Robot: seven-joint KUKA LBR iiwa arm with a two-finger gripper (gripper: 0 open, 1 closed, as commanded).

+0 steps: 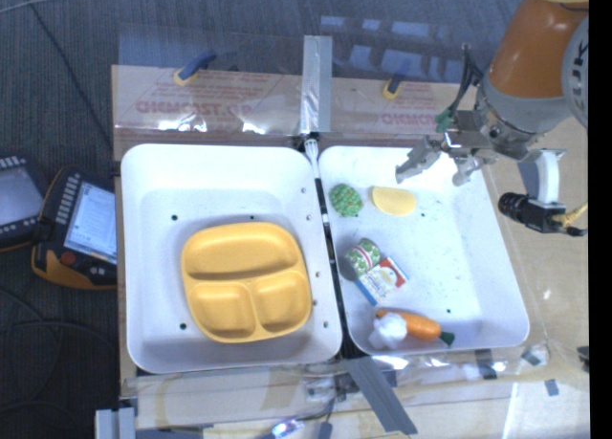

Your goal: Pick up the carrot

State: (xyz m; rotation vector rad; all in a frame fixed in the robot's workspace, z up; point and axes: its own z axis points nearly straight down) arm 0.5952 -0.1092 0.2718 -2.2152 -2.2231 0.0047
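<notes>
- Carrot [415,324] lies on its side at the near edge of the right bin [478,246], orange body with the dark green tip pointing right. Nothing gripping it.
- White round item [389,330] sits touching the carrot's left end, against the bin's near wall.
- Small can with green and red label [362,259] plus a white packet [385,279] just beside it, mid-bin, left side.
- Green bumpy ball [346,200] near the divider, yellow rounded piece [393,201] just to its right, both toward the far side.
- Left bin [153,188] holds a yellow sectioned tray [248,280], three compartments.
- Gripper [438,165] hangs over the far right corner of the right bin, fingers spread apart, nothing between them. Well apart from the carrot.
- Handheld controller with screen [76,229] on the floor left of the bins.
</notes>
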